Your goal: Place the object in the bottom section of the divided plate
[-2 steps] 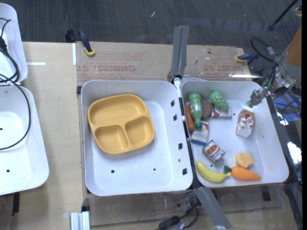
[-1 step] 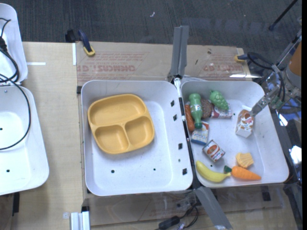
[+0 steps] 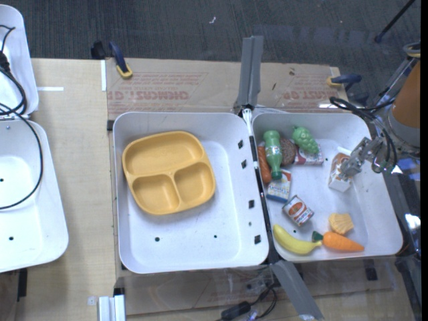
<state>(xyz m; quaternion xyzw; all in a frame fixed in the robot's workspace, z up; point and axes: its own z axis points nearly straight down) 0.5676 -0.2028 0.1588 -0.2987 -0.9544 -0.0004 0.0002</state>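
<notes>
Yellow divided plate [image 3: 168, 172], three sections, left bin | tool [image 3: 354, 162] possibly gripping white carton [image 3: 341, 171]; grip unclear

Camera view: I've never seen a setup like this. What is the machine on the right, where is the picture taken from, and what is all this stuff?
One camera, fixed above the bench, looks down at a slant. The robot arm reaches in from the right. Two shallow white bins sit side by side. The left bin holds a yellow divided plate. The right bin holds toy food: a banana, a carrot, a green bottle, grapes and a small can. The arm's jaws sit at a small white carton; whether they grip it I cannot tell.
</notes>
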